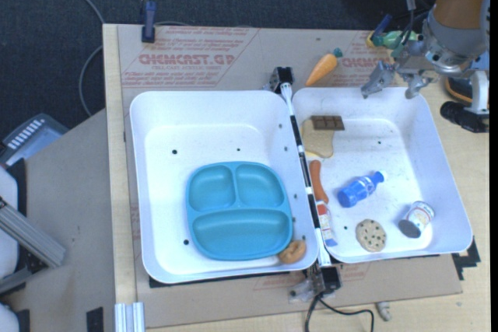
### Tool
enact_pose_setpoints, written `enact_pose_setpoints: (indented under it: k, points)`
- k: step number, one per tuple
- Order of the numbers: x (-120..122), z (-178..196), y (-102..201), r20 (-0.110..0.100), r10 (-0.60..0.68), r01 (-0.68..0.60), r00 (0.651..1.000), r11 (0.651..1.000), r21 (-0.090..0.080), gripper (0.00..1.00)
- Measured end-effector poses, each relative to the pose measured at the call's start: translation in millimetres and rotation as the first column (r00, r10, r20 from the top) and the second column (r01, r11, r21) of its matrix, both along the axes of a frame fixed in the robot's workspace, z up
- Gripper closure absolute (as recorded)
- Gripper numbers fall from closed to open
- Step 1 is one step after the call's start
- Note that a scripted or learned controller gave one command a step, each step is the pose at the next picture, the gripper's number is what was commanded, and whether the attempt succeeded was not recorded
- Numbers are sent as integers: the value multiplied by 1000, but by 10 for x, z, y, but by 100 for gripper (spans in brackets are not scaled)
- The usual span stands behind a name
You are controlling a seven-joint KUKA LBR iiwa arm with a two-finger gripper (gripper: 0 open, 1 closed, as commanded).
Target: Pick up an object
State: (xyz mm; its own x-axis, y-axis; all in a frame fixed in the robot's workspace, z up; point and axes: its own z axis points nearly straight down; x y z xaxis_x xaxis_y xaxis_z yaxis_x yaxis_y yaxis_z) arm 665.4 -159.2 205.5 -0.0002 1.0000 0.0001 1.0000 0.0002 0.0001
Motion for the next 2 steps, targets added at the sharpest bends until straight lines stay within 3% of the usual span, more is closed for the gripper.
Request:
enact_pose_setpoints:
  k: [1,2]
  points:
    - [48,-1149,581,12,0,0,1000,1000,-1,0]
    - [-28,-1139,569,17,-1,1,1000,1000,-1,0]
